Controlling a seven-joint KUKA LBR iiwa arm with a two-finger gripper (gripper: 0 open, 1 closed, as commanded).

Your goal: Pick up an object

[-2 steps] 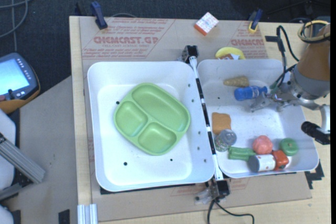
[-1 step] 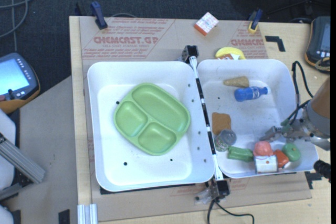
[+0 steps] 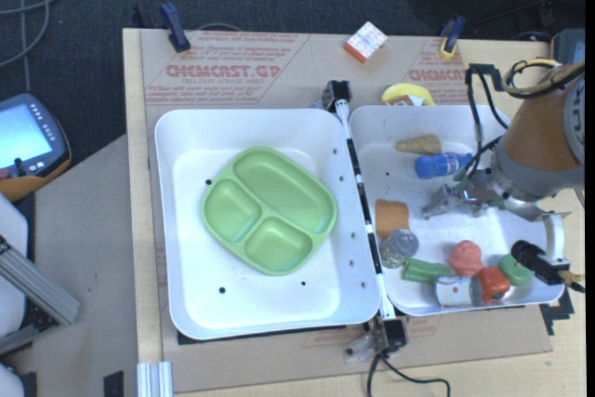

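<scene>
Nearest in the right bin (image 3: 558,295) lie a green piece (image 3: 425,271), a small can (image 3: 454,291) and red objects. Mid-bin, the gripper (image 3: 457,197) hovers with its fingers spread, holding nothing. Just behind it lies a blue bottle (image 3: 440,165), then a tan piece (image 3: 417,145).

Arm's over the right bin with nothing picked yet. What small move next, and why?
Probably lower straight down a little and check the grasp. The gripper sits in the right bin, just below the blue object, with nothing visibly held. The tan piece lies further back, and the red ball and green pieces crowd the front edge, so the blue object looks nearest.
</scene>
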